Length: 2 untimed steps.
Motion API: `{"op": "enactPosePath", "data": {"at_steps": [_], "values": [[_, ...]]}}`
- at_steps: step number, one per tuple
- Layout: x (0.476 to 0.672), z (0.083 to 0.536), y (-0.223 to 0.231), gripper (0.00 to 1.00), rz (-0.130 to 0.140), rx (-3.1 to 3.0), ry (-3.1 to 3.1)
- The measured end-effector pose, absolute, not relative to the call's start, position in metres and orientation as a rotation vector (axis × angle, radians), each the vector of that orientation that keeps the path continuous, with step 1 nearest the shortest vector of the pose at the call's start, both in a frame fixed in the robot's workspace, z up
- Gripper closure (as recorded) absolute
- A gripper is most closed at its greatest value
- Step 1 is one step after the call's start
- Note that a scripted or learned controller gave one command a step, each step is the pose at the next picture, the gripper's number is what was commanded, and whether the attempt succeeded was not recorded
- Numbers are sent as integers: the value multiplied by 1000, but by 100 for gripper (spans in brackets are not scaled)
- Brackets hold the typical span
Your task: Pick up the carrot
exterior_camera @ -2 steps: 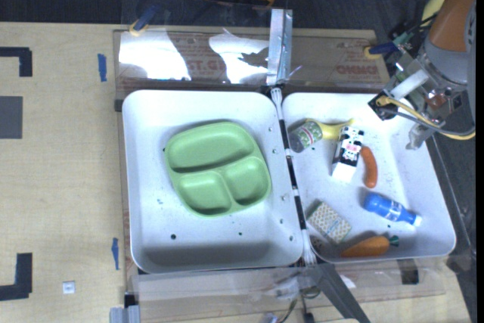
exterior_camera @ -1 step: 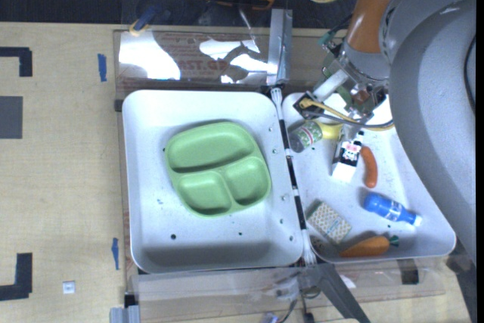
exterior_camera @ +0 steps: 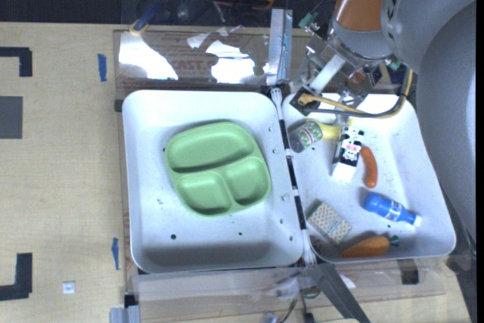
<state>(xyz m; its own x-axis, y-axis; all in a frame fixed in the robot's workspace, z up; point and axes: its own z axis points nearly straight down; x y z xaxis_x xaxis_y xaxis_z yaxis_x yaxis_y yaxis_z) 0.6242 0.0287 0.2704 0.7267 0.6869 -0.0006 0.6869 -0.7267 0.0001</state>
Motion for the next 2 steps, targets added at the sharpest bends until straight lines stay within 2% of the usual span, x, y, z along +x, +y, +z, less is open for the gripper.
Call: {"op": "enactPosePath", "data": {"at_steps": [1, 2], "values": [[661, 311, 55, 0, 1, 2783, 1457], [666, 244, 86, 0, -5, 2555, 1833]]}}
